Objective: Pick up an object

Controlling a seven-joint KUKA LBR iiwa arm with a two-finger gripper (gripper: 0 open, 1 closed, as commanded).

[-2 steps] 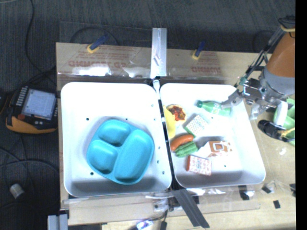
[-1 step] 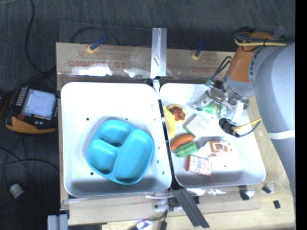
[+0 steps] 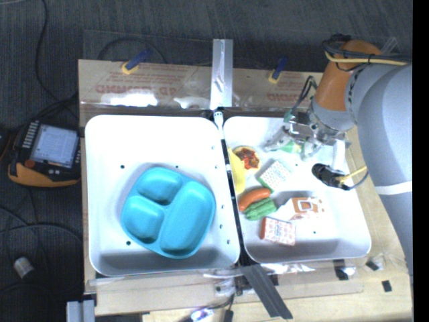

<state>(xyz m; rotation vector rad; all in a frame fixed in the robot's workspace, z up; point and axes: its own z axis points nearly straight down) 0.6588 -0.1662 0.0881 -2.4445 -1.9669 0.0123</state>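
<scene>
Nearest the lens, in the right bin (image 3: 362, 243), a red-and-white packet (image 3: 277, 231) lies flat beside an orange-and-white carton (image 3: 306, 207). Up from them, a sausage (image 3: 254, 197) and a green pepper (image 3: 260, 208) lie side by side, long axes slanting up to the right. A checked packet (image 3: 274, 175) sits above those. At the far right corner the end effector (image 3: 299, 138) hangs low; whether it is wide or narrow I cannot tell. A blue tray (image 3: 169, 210) fills the left bin (image 3: 107, 139).
</scene>
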